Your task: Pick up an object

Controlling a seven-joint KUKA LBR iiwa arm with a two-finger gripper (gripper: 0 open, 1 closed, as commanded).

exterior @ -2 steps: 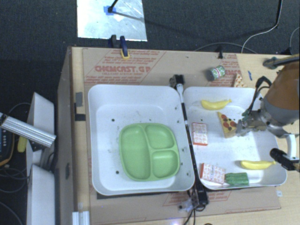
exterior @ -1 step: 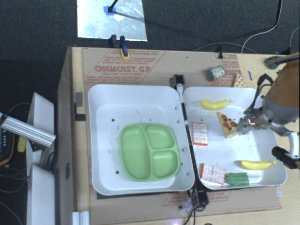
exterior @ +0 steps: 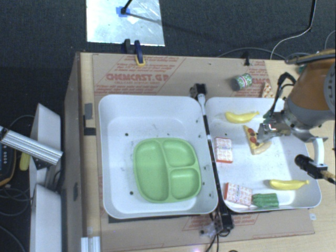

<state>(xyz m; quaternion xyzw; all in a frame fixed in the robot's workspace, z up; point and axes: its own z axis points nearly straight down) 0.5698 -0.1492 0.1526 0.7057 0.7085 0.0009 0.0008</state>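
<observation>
Gripper (exterior: 264, 132) poised over pizza slice (exterior: 255, 140) in right bin (exterior: 315, 193), presumably for a grasp; finger opening impossible to tell.

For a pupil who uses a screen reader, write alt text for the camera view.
A grey robot arm's gripper hangs over a pizza slice in the right bin, which also holds two bananas, two small cartons and a green block. The left bin holds a green divided plate.
</observation>
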